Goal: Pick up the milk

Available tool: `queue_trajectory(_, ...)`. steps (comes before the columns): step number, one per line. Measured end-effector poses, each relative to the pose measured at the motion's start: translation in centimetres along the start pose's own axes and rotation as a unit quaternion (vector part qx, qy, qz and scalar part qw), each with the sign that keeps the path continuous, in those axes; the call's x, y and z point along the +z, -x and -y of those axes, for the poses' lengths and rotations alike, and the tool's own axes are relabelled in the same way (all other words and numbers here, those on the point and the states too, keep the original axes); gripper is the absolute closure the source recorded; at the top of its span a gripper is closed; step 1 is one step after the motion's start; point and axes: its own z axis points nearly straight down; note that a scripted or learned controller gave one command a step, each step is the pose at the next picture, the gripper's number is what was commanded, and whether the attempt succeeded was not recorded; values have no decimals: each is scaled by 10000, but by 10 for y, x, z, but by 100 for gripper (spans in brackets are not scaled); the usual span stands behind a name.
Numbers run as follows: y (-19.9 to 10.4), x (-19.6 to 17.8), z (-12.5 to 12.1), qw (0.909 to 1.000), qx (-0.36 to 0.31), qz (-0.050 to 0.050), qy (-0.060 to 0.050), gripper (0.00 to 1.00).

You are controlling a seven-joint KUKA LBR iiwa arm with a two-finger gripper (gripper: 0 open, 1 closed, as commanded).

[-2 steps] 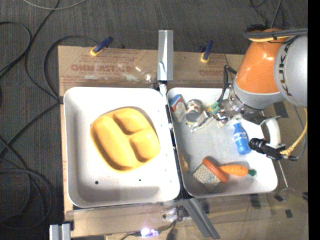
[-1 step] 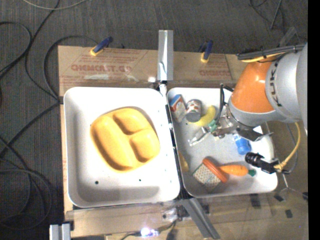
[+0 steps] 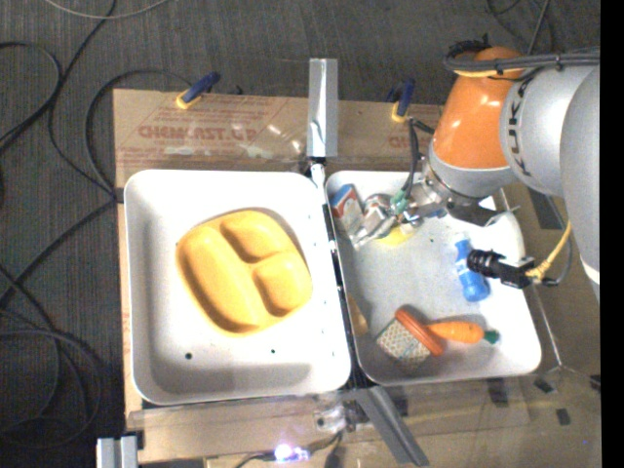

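While the grey arm with its orange band reaches in from three o'clock, its gripper sits low in the right bin, at about eleven o'clock within that bin, close to the divider between the two bins. Whether its metal tips are spread or pressed together I cannot tell, since glare and clutter blur them. Just beside the gripper at its ten o'clock, touching or nearly so, stands the milk, a small carton with red and blue print, against the bin's upper left wall. A blue bottle lies toward three o'clock in the same bin, and a carrot and a grater lie near five o'clock. The left bin holds a yellow divided tray
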Motion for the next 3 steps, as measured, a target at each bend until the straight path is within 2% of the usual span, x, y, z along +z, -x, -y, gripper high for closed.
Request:
queue_trajectory(1, 77, -50, -55, 9966, -826, 23, 8, 0)
queue_trajectory(2, 72, 35, 34, 9902, -1394, -1, -2, 0)
queue_trajectory(3, 44, 94, 79, 9804, -1969, 35, 55, 0)
